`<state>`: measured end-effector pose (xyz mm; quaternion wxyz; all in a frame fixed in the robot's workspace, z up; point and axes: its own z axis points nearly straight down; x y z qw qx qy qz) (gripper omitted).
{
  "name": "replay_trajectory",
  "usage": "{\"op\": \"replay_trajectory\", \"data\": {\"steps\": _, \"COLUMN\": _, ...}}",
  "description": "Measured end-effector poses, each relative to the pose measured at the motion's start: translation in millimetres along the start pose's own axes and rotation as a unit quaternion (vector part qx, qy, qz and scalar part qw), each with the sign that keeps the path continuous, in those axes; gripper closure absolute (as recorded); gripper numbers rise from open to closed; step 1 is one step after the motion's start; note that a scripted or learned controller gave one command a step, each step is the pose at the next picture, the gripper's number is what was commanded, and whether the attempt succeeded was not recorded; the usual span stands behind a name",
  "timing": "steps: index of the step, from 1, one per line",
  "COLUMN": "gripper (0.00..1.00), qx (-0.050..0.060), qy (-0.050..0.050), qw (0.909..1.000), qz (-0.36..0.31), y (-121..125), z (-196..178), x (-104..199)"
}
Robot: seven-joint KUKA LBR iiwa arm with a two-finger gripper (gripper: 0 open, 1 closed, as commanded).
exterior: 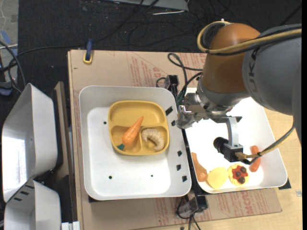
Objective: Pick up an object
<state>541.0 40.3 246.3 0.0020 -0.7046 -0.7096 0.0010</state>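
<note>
Cannot tell the gripper's (188,115) grip. Hangs over the right bin's (261,131) far left edge, near the yellow plate (144,110).

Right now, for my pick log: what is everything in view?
left bin: 1, white, bench left
right bin: 1, white, beside it
divided plate: 1, yellow, in left bin
carrot: 1, orange, on plate
curled food piece: 1, beige, beside carrot
spoon: 1, orange, right bin's left side
disc: 1, yellow, right bin, beside spoon
berry-topped piece: 1, yellow with red, beside disc
small piece: 1, orange, right bin
clamp: 1, blue-yellow, bench's far edge
arm: 1, grey-orange, over right bin
gripper: 1, grey, above the bins' shared wall
</note>
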Motion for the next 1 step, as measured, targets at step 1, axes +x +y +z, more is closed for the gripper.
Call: {"op": "replay_trajectory", "data": {"steps": 1, "gripper": 1.0, "qx": 0.0, "qy": 0.0, "qw": 1.0, "qz": 0.0, "y": -25.2, "z": 13.1, "x": 42.3}}
